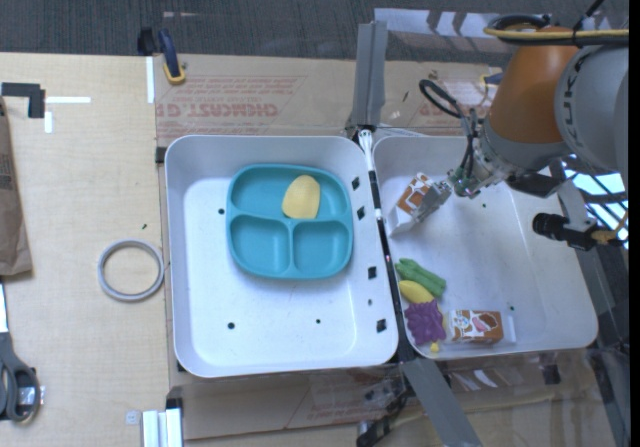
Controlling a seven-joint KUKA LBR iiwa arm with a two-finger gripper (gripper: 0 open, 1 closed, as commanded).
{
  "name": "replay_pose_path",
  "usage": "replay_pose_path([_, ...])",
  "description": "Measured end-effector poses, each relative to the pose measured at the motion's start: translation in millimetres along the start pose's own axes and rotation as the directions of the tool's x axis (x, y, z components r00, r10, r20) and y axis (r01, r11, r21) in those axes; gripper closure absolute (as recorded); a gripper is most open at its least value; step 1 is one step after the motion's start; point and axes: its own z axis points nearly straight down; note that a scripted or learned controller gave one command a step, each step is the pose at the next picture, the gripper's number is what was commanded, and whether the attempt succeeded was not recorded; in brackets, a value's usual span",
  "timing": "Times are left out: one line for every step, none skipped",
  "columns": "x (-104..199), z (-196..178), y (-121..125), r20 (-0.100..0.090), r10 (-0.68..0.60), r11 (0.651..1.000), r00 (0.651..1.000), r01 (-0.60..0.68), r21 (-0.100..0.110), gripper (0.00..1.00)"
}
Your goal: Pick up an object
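Observation:
My gripper (436,199) hangs low over the far left part of the right bin (540,275), below the arm's orange band (530,85). It is right at an orange and white packet (412,194) that lies by the wall between the bins; whether it touches the packet I cannot tell. Nearer the front of the same bin lie a green vegetable (421,274), a yellow piece (414,290), a purple bunch of grapes (425,320) and a small brown and orange box (478,327).
The left bin (200,315) holds a teal divided plate (262,245) with a yellow food piece (301,197) in its far compartment. A grey tape ring (131,268) and scissors (17,390) lie on the bench to the left.

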Motion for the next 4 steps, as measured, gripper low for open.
replay_pose_path([-20, 10, 40, 0.003, -0.166, 0.986, 0.986, 0.166, -0.005, 0.0])
replay_pose_path([-64, 10, 18, -0.003, -0.339, 0.941, 0.941, 0.339, -0.011, 0.0])
replay_pose_path([-64, 15, -40, -0.003, -0.258, 0.966, 0.966, 0.258, 0.005, 0.0])
replay_pose_path([-7, 24, -39, -0.005, -0.175, 0.984, 0.984, 0.175, 0.006, 0.0])
